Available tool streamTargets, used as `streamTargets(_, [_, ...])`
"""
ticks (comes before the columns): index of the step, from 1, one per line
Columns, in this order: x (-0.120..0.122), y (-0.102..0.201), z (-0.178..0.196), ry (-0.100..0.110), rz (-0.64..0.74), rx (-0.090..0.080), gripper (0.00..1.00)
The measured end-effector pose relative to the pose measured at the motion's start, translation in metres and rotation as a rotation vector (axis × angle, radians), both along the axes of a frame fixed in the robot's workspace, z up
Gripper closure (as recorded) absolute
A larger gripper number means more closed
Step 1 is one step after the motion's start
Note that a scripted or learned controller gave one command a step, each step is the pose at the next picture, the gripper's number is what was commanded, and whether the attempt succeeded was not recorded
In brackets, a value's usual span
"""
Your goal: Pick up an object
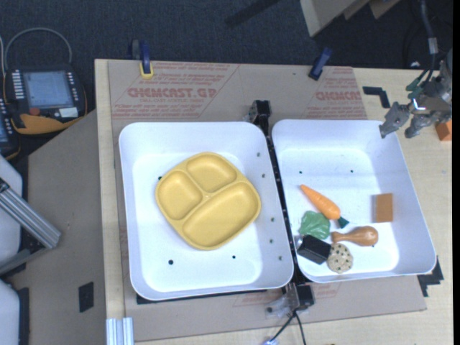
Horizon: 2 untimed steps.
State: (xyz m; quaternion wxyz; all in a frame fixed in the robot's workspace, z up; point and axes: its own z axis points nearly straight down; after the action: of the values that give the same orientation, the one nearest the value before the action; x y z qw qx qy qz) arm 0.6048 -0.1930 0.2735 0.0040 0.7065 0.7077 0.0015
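Hovering at the frame's right edge above the right bin [402, 171], the end effector [404, 121] looks spread and empty; crowded carrot [320, 201], drumstick [357, 236] and cookie [339, 258] lower down risk a glancing, failed grasp.

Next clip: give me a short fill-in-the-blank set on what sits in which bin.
1. The yellow divided plate lies in the ____ bin.
2. The carrot lies in the ____ bin.
3. The plate has ____ compartments.
4. The gripper hovers near the right bin's ____ right corner.

Missing words: left; right; three; far
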Motion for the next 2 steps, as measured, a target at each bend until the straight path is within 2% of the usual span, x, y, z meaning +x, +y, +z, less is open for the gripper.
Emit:
streamTargets(1, [-0.013, 0.051, 0.005, 0.009, 0.003, 0.005, 1.0])
streamTargets(2, [-0.027, 0.1, 0.008, 0.01, 0.002, 0.005, 1.0])
